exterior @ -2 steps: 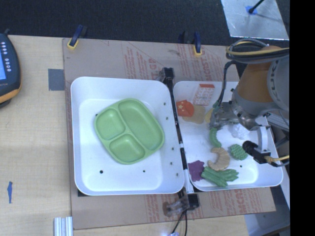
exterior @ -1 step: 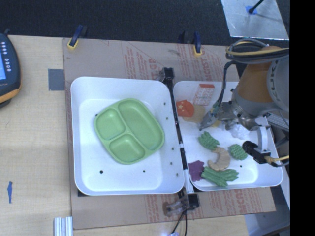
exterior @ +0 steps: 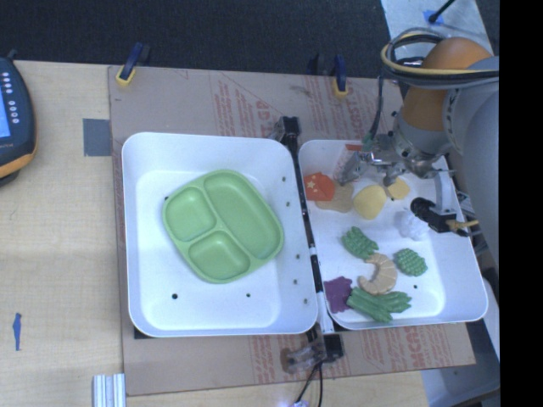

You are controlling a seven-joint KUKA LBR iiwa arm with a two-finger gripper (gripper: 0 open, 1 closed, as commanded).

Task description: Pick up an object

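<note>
Claw (exterior: pixel 372 166) low over the upper part of the right bin (exterior: pixel 462 303), metal fingers splayed open with nothing between them. Just below it, a pale yellow piece (exterior: pixel 369 202), with a smaller yellow bit (exterior: pixel 398 190) beside that to the right. To the claw's lower left, an orange-red piece (exterior: pixel 319 186) against the bin's left wall. Further down the same bin: a green ridged piece (exterior: pixel 359 243), a second green one (exterior: pixel 411 262) to its right, a tan crescent (exterior: pixel 379 274) between them, a purple piece (exterior: pixel 338 292) and a green bean pod (exterior: pixel 377 303) near the lower edge; something white (exterior: pixel 409 225), too faint to name, right of centre. In the left bin (exterior: pixel 144 227), a light green three-part tray (exterior: pixel 222 225), turned at a slant. Grey arm (exterior: pixel 475 142) entering at upper right, orange band (exterior: pixel 445 66) above the wrist, wrist bent down toward the bin's top edge. Both bins on a cardboard sheet (exterior: pixel 212 100) clamped to the bench
</note>
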